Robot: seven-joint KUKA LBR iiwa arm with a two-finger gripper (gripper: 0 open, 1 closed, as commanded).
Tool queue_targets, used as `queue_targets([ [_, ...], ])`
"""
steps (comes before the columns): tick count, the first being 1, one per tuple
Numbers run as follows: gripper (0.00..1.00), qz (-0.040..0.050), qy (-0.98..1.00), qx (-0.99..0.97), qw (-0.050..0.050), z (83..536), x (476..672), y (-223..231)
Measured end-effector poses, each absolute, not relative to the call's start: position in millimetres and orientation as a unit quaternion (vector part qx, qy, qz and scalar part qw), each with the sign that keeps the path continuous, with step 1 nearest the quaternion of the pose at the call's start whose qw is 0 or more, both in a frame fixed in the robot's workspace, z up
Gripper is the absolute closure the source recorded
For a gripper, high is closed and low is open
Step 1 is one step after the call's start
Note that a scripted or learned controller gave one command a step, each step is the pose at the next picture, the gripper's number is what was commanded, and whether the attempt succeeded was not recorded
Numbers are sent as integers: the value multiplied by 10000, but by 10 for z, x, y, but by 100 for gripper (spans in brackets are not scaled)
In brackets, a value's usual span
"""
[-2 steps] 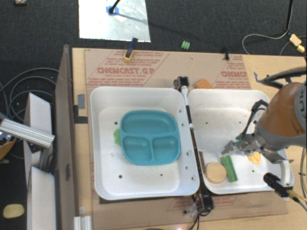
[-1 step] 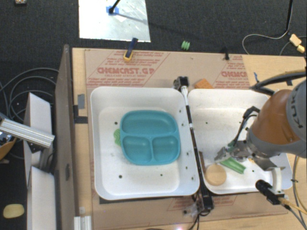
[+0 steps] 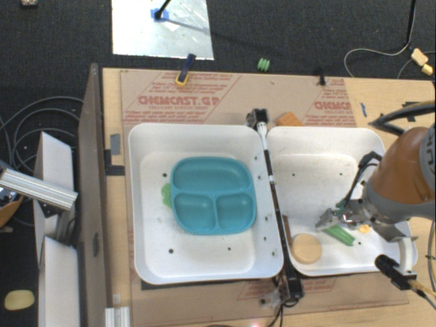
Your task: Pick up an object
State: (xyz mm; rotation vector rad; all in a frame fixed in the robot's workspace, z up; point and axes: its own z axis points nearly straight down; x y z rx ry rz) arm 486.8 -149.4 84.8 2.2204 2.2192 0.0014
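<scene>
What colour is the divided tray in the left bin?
Teal blue; the tray shows plainly in the camera view.

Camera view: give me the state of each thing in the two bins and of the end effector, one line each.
Teal divided plate: flat and upright in the left bin.
Green item: mostly hidden under that plate's left edge.
Tan disc: lying flat in the right bin.
Green stick: lying flat beside the end effector.
End effector: low in the right bin.
</scene>
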Motion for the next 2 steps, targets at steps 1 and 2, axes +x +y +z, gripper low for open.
queue_targets([
  [1,100,22,7078,7065,13,960,4884,-1475],
  [2,100,44,7122,7020,30,1895,5045,-536],
])
